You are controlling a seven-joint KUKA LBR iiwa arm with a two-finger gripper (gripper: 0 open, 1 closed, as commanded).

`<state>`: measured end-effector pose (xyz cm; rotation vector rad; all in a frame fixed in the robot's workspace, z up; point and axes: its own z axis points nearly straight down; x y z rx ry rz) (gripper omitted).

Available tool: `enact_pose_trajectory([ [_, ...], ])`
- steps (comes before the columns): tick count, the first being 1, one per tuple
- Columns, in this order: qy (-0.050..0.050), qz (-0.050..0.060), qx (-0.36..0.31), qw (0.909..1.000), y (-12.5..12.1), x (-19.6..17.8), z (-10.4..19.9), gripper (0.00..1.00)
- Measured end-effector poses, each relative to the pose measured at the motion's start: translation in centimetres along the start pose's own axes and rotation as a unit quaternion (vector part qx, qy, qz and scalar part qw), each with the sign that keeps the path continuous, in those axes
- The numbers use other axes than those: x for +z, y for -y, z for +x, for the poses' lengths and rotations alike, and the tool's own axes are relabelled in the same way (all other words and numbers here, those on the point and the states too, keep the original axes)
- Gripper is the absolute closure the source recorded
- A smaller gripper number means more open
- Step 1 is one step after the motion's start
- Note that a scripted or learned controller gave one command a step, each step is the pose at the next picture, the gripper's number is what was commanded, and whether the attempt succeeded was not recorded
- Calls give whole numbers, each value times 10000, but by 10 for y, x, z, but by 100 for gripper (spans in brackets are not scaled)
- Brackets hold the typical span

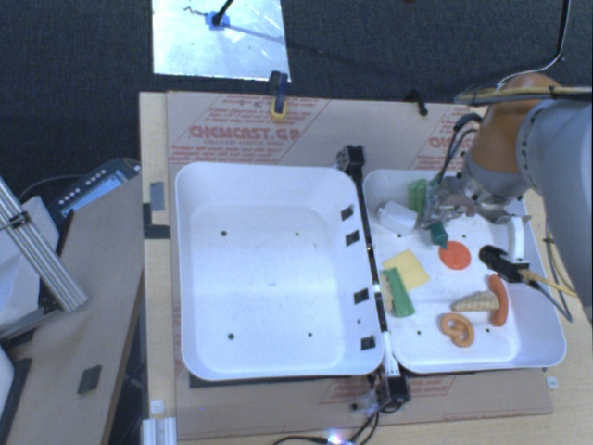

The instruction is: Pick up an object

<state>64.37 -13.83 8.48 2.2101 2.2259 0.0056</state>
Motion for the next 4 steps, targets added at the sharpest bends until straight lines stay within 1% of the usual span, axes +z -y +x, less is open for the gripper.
enact_pose_trajectory([
  [1, -3, -66, -21, 10000, -31, -144, 57, 100],
  [2, 2, 2, 29, 10000, -27, -168, 35, 100],
  [3, -12, -26, -22, 10000, -29, -253, 101, 100],
  [4, -18, 42, -23, 10000, -27, -188, 182, 100],
])
